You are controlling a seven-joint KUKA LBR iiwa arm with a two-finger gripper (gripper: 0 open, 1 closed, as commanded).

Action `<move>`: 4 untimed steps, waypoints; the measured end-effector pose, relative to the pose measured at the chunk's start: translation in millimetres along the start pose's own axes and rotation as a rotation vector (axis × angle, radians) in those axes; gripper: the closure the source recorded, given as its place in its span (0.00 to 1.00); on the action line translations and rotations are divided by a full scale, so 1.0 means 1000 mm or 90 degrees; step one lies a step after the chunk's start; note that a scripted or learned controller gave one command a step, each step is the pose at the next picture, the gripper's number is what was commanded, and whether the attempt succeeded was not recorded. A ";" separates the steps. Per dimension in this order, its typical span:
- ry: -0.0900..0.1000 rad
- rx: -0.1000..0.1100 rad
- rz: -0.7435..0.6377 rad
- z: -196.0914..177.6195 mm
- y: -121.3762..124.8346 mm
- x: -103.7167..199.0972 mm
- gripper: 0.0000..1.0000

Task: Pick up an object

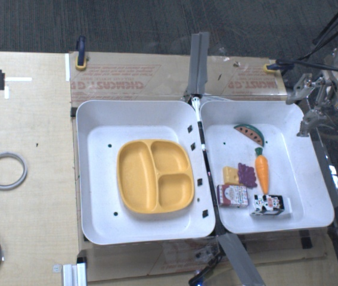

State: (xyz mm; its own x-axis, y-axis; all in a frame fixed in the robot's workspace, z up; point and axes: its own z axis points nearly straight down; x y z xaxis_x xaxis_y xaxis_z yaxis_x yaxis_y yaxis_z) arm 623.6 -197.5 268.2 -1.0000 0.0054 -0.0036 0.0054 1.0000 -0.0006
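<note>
The left bin (91, 177) holds a yellow divided plate (155, 176) at frame centre. The right bin (303, 177) holds small toys at lower right: orange carrot (262, 170), watermelon slice (250, 133), purple grapes (247, 174), two small cartons (233, 195). The gripper (315, 103) sits at the upper right edge, well apart from the toys; jaw state cannot be determined.

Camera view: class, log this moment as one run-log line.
gripper: above right bin's far-right corner | carrot: lying in right bin | plate: left bin
</note>
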 end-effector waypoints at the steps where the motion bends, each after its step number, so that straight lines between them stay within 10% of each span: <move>1: 0.000 0.000 0.149 0.107 -0.023 -0.018 0.00; 2: 0.003 0.001 0.374 0.176 0.025 0.003 0.00; 3: 0.000 0.002 0.372 0.166 0.026 0.002 1.00; 4: 0.001 0.000 0.293 0.176 0.094 0.011 1.00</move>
State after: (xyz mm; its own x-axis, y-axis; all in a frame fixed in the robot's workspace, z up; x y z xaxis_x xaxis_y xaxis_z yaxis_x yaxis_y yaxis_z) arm 613.3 -103.2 92.5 -0.8939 0.4483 -0.0015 0.4483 0.8939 0.0005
